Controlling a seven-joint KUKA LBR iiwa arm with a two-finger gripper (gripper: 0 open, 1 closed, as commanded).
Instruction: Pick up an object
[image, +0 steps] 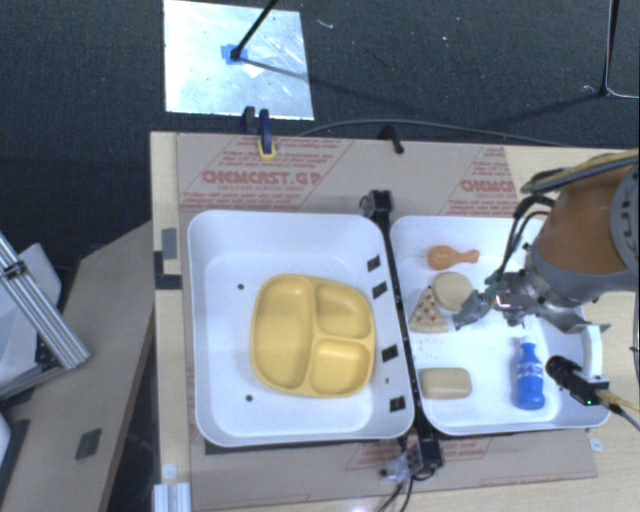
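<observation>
While the gripper (478, 308) is poised low in the right bin (500, 412), whether it is parted or closed cannot be told. An approach step is judged. The nearest target, a round tan piece (452, 290) atop a wedge (428, 314), has no clear long axis; a descent centred over it is called for next.
</observation>
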